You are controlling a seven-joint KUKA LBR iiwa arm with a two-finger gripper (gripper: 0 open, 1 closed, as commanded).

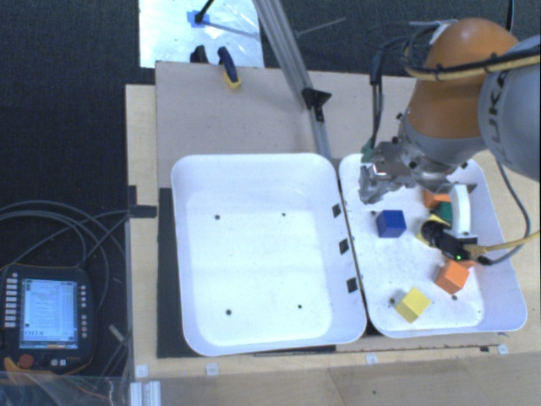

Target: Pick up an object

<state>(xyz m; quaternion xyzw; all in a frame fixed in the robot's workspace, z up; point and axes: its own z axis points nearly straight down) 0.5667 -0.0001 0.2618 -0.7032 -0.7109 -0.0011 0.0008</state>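
Nothing has been lifted yet: the blue cube (390, 223) lies in the right bin (507, 311), just beside the gripper (374, 186), whose fingers' state cannot be told; a grasp remains.

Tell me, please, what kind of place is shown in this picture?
Probably a robotics lab or test cell. A robot arm reaches over two white bins on a bench; one bin holds small coloured blocks such as a blue block, and a control pendant with cables lies beside the bench.
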